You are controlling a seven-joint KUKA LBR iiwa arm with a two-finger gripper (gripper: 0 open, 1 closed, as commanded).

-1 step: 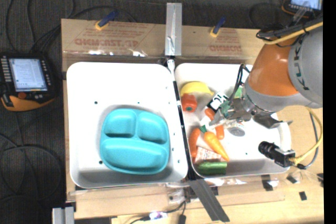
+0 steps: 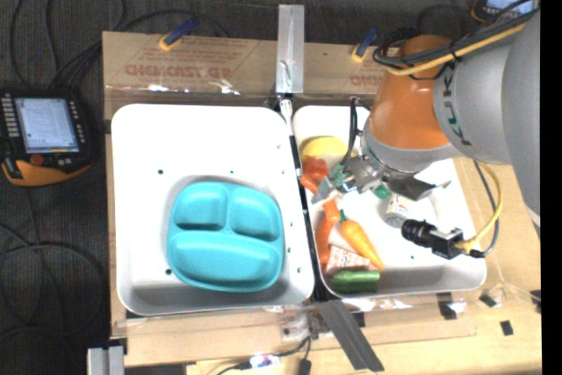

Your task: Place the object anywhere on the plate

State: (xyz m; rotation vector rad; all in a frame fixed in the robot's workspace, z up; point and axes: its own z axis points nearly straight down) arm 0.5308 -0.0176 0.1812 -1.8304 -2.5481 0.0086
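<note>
Two shallow white bins are set side by side, and the left bin (image 2: 140,145) is occupied by a turquoise plate (image 2: 226,234) divided into three compartments, placed toward the bin's near edge. All of the loose items are gathered in the right bin (image 2: 457,270), along its left wall and well apart from the plate's surface; which of them is the object to be moved cannot be told.

The grey arm (image 2: 496,101) is extended in from the right, with its orange band (image 2: 413,105) seen over the far half of the right bin. The gripper (image 2: 345,180) is lowered over the cluster near the left wall. Whether it is spread or pressed together cannot be told, and nothing can be seen gripped in it.

A yellow rounded item (image 2: 323,147) is found toward the far left corner of the right bin. A carrot (image 2: 362,241) is laid at a slant just nearer than the gripper, with a second orange piece (image 2: 325,228) beside it against the left wall. A red and white packet (image 2: 344,259) is tucked between them, touching both. A green item (image 2: 356,280) is laid along the near edge. A small white bottle (image 2: 397,208) is seen on its side toward the middle of the bin, just right of the gripper.
</note>
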